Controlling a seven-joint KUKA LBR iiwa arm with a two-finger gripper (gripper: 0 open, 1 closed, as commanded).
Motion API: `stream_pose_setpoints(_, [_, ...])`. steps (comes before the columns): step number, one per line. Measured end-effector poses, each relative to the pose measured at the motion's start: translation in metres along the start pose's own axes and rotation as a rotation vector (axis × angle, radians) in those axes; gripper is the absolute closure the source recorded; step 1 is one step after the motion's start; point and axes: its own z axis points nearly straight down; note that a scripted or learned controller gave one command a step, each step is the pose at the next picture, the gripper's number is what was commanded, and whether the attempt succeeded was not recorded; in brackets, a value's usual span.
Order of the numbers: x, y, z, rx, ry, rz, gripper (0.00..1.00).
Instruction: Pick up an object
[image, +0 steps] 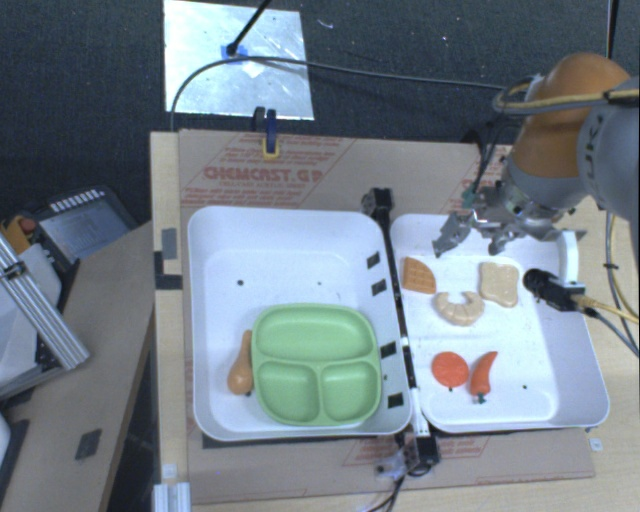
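The likeliest thing to be picked is the orange wedge-shaped toy slice (419, 275), lying flat in the right-hand shallow white bin (575, 365), close to the black divider between the bins. From that wedge, a pale curved croissant-like toy (460, 308) lies just beside and toward the viewer, a beige toast-shaped slab (499, 283) sits further right, and a round red tomato-like piece (450, 369) and a red chilli-shaped toy (482, 373) lie nearer the front wall, all apart enough for fingers to close round one. The two-finger gripper (475, 232) hangs above the bin's back edge, up and right of the wedge, its fingers spread and holding nothing, seemingly poised to descend. Left of the wedge, the other white bin (215, 240) holds a green compartment tray (316, 362) with a tan pear-shaped toy (242, 366) touching its left edge.
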Motion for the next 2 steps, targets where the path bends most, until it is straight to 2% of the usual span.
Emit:
stream_pose_setpoints(1, [0.0, 0.003, -0.007, -0.012, -0.001, -0.002, 0.0])
stream_pose_setpoints(2, [0.0, -0.003, 0.054, -0.008, -0.001, 0.0, 0.0])
